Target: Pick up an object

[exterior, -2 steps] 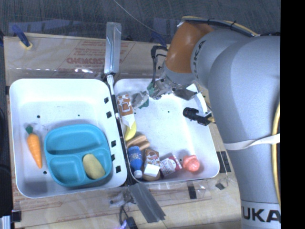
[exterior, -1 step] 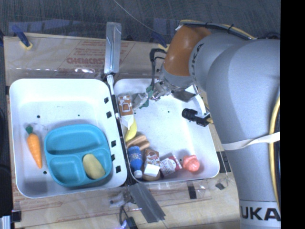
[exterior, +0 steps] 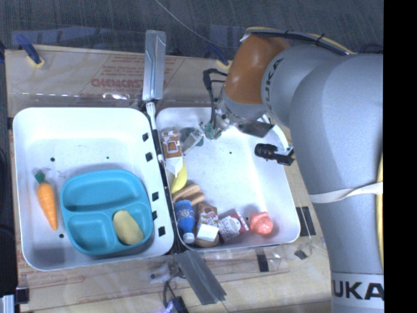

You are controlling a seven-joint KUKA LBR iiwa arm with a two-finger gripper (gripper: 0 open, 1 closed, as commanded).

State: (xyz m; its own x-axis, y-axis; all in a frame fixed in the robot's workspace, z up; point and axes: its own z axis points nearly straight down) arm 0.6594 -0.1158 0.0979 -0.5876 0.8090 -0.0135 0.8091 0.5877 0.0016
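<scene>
Clutter is gathered along the left wall and near edge of the right bin (exterior: 287, 204): a small carton (exterior: 171, 143), a banana (exterior: 179, 178), a blue bottle (exterior: 184, 218), small packets (exterior: 229, 226) and a pink toy (exterior: 262, 223). The gripper (exterior: 212, 129) is lowered at the far edge of that bin, just beside the carton; whether it is open or closed cannot be told, and nothing is seen held in it. In the left bin (exterior: 78, 119) a carrot (exterior: 47, 203) lies by the left wall, beside a blue tray (exterior: 98, 194) in which a potato (exterior: 128, 227) rests.
</scene>
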